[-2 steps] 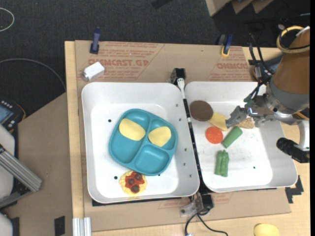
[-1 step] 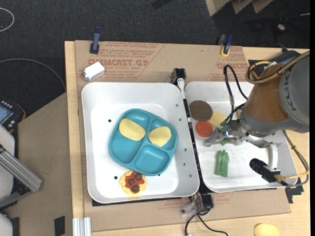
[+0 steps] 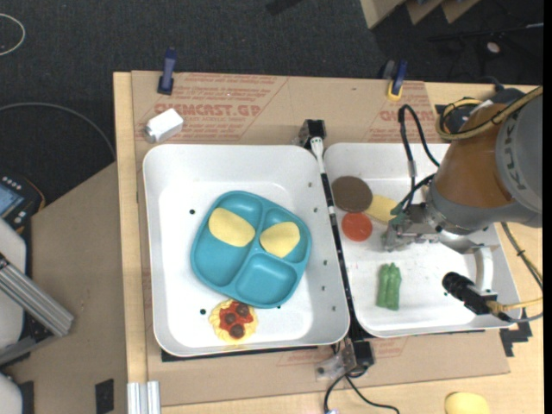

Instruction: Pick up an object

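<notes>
A: What lies nearest the camera?

B: A small pizza slice (image 3: 233, 320) at the near edge of the left bin (image 3: 164, 231), just beside a blue divided plate (image 3: 250, 248) that carries two pale yellow pieces in its far compartments.

A: And in the right bin (image 3: 431, 317)?

B: A green object (image 3: 390, 285) (a pickle or small bottle, hard to tell) lies free on the bin floor, its long axis running near to far, the narrower end pointing away from the camera. Beyond it sit a red round piece (image 3: 357, 226), a brown disc (image 3: 351, 193) and a yellow piece (image 3: 381, 204), close together near the bins' shared wall.

A: The arm?

B: It reaches in from the right, orange band above the wrist, bent down over the right bin. The hand (image 3: 404, 231) is low, just right of the red piece and beyond the green object, touching neither as far as I see.

A: Spread or pinched?

B: I cannot tell.
</notes>
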`<state>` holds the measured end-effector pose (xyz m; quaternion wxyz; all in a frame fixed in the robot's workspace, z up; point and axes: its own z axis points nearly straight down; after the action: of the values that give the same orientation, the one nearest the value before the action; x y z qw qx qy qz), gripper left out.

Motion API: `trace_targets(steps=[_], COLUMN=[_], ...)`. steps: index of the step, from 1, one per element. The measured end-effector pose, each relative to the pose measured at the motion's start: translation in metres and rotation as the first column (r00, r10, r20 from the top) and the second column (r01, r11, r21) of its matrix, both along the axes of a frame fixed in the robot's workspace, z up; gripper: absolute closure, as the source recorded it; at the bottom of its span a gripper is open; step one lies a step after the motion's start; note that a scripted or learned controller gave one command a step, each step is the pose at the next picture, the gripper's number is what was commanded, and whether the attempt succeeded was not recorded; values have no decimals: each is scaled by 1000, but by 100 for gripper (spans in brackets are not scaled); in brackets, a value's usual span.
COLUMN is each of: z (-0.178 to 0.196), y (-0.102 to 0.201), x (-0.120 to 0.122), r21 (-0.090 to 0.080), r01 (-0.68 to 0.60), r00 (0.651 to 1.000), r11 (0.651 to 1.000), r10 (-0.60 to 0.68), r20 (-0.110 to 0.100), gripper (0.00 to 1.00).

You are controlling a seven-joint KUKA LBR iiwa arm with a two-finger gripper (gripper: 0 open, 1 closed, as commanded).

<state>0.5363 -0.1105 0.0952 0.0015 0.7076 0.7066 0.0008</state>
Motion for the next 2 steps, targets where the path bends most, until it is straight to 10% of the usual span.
trace_targets(steps=[2], z=[196], y=[114], x=[-56], r21=[4], r01=[-10], r00=[1000], r11=[1000], r10=[10], r20=[8], gripper=[100])
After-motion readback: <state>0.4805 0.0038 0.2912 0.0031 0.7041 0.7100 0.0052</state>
